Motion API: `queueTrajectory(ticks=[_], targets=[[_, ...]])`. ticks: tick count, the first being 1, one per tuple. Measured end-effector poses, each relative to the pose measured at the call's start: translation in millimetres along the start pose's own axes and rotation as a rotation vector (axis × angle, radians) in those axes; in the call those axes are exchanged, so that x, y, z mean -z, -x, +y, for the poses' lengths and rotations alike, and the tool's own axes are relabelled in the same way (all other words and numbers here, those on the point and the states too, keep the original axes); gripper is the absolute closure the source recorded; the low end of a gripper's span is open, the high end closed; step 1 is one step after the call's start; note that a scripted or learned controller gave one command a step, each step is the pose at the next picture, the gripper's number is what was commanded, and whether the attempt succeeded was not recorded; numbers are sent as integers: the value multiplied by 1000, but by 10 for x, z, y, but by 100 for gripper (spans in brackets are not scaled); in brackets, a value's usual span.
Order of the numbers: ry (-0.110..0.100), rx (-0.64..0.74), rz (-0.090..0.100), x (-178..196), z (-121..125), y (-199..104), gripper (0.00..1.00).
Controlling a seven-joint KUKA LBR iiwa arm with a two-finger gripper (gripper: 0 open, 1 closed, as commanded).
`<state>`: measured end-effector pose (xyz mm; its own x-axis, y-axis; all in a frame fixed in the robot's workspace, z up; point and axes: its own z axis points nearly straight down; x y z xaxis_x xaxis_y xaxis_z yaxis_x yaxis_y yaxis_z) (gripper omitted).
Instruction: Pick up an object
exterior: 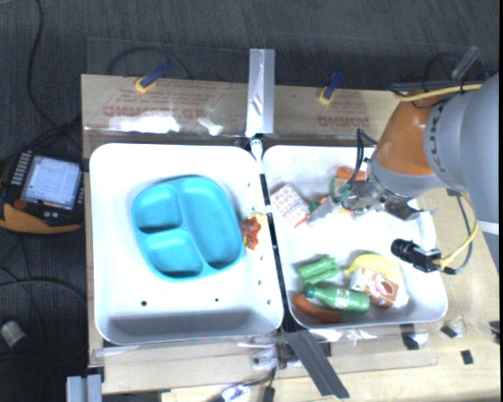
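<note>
Green bottle (pixel 339 298) well below jaws.

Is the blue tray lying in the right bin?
No, the blue tray lies in the left bin, while the right bin holds the small items.
</note>
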<state>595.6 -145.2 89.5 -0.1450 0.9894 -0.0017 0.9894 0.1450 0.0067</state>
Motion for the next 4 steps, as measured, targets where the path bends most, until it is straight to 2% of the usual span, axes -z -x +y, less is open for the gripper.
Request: queueTrajectory(ticks=[1,2,3,4], targets=[[-15,138,5,451,678,70,0],[-13,109,-1,329,699,28,0],[7,251,-12,272,629,96,0],[1,478,-5,-7,617,29,0]])
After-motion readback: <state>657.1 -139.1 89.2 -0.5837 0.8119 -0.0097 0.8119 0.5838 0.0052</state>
